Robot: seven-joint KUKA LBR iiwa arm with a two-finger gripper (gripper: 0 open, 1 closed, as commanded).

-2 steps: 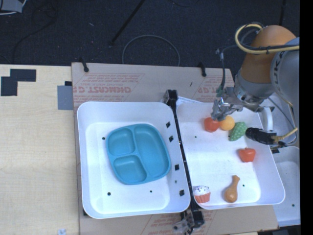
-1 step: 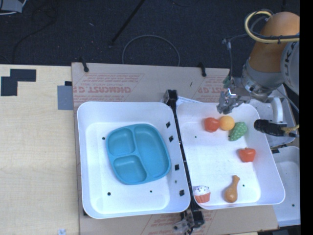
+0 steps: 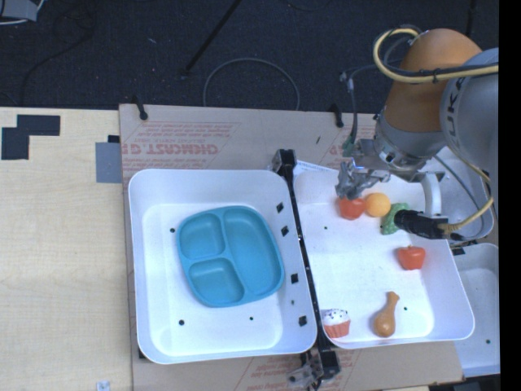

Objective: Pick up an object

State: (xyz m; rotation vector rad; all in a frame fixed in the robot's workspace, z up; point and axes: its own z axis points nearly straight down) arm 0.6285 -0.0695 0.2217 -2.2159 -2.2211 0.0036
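My gripper (image 3: 352, 186) hangs low over the far end of the right bin (image 3: 358, 267). Just below it lies a small red round fruit (image 3: 352, 209), which looks to be touching or nearly touching the gripper. An orange ball-shaped fruit (image 3: 377, 204) sits against the red one's right side. A green toy vegetable (image 3: 395, 218) lies further right, partly hidden by a black part of the arm. A red pepper (image 3: 412, 257), a brown drumstick (image 3: 386, 314) and a small cupcake (image 3: 335, 322) lie nearer the front of that bin.
The left bin (image 3: 155, 218) holds a blue divided plate (image 3: 230, 255). A black divider (image 3: 297, 251) runs between the two bins. The arm's grey body and orange band (image 3: 427, 63) loom over the right bin's far right corner, with cables around it.
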